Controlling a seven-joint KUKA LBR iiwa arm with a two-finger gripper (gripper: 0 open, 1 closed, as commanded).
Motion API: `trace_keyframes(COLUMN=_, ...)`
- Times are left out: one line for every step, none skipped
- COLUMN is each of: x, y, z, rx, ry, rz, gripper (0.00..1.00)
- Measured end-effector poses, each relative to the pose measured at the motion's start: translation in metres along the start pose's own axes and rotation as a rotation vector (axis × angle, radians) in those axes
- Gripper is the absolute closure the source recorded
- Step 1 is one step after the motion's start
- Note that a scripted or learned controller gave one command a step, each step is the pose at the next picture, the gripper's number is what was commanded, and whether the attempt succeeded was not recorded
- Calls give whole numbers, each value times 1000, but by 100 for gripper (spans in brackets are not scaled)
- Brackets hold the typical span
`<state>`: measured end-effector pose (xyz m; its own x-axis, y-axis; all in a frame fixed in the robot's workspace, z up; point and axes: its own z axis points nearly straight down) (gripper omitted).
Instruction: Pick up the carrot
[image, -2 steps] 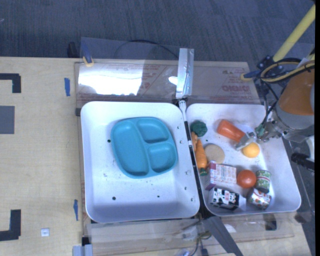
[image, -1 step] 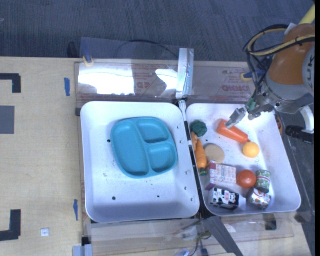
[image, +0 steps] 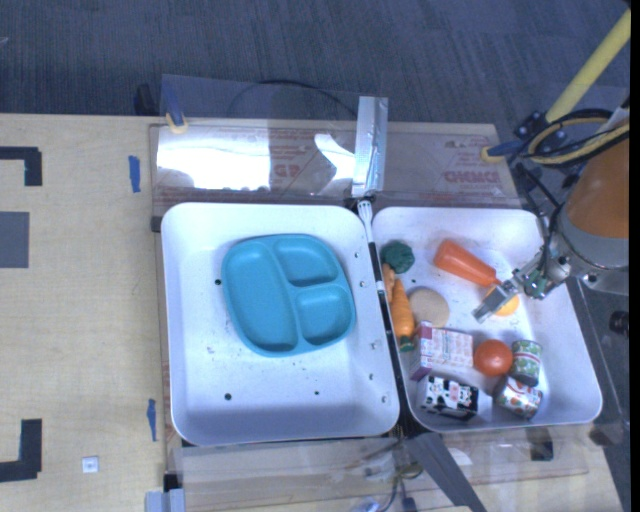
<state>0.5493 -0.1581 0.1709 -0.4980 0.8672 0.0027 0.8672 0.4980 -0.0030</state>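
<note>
Orange carrot (image: 465, 262) is lying in the right bin (image: 570, 330), upper middle, tip pointing toward the jaws (image: 497, 298). Jaws are hovering just beside it, over a yellow item (image: 508, 306); apart or together, cannot tell. Left bin (image: 190, 330) is carrying a blue divided tray (image: 288, 292).

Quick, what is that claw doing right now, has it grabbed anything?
Gripper: hangs over the right bin, just right of the carrot; nothing seen in it, and open or closed cannot be told.
</note>
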Motion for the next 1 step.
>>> trace_keyframes(x=0, y=0, z=0, rx=0, ry=1, rz=-1, gripper=0)
